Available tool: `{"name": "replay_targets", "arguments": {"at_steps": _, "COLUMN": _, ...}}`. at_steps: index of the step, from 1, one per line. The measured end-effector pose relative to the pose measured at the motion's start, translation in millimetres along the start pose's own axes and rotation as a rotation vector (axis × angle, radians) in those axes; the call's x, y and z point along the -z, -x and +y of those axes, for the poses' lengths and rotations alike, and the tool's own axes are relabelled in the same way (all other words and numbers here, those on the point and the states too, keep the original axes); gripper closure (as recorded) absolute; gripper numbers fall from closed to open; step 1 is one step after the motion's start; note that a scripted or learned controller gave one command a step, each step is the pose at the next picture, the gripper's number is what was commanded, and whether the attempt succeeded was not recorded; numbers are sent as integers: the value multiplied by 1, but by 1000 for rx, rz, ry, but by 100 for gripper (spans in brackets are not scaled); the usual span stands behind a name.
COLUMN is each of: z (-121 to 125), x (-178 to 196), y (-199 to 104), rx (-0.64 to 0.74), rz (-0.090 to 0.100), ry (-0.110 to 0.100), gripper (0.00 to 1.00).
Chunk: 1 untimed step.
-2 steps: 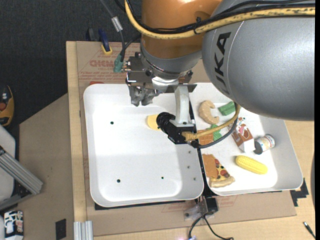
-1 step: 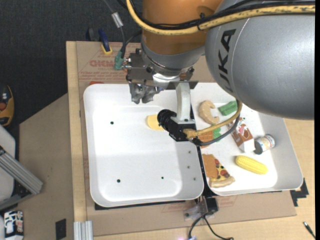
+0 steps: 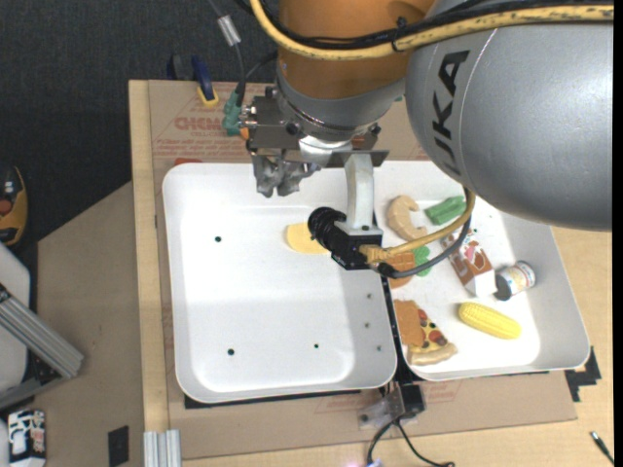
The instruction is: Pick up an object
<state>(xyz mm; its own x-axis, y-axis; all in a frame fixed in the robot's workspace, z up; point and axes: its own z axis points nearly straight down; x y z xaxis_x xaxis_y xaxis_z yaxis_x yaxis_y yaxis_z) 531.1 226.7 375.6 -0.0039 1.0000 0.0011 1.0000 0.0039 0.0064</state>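
While my gripper (image 3: 280, 185) hangs low over the far edge of the left bin (image 3: 195, 290), nothing visibly between its fingers, the nearest candidate, a yellow piece (image 3: 300, 238), lies just beneath and beside it, so the pick remains wholly undone.

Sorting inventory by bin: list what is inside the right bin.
In the right bin: a corn cob, a pizza slice, a small can, a green piece, a tan curved piece and a brown packet. The arm covers its far corner.
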Motion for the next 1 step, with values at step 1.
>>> {"name": "replay_targets", "arguments": {"at_steps": 1, "z": 0, "x": 10, "y": -1, "rx": 1, "rz": 0, "ry": 2, "gripper": 100}}
